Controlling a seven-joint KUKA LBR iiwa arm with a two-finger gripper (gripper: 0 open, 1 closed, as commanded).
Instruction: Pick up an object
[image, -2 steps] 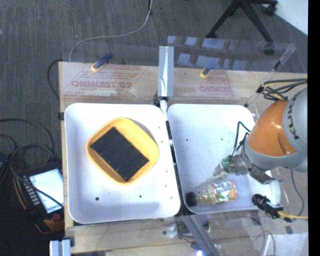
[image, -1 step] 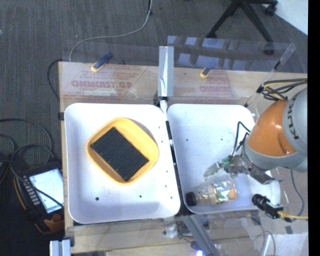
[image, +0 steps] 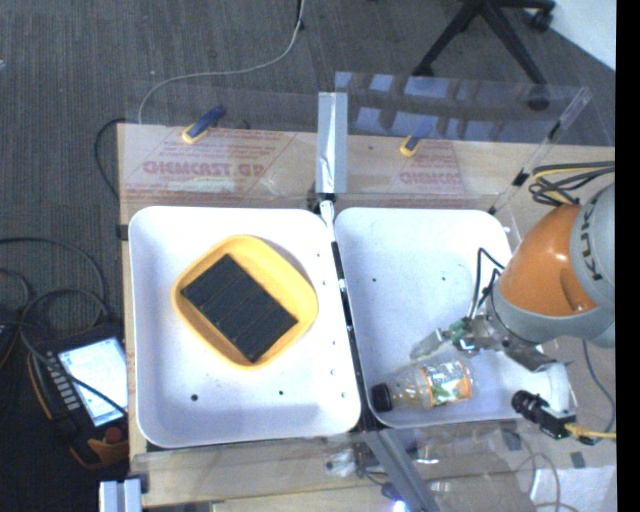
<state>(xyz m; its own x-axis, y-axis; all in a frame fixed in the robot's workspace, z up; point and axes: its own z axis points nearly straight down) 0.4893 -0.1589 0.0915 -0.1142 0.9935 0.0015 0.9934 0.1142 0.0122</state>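
Lying on its side at the front of the right bin (image: 400, 250), a clear plastic bottle (image: 428, 385) sits just below the pincer (image: 462, 335). Whether this pincer is open, I cannot tell. It should descend across the bottle's body, then close firmly.

Single grey KUKA iiwa arm (image: 612, 262) entering from the right edge of the camera view, its body cropped by the frame. A rounded orange band (image: 545, 265) sits above the wrist, with the grey wrist section directly below it, angled down and to the left. The two-finger gripper (image: 455, 338) extends leftward from the wrist at a low tilt. Thin black cables (image: 487, 275) loop along the wrist's left side. The finger spacing cannot be made out.
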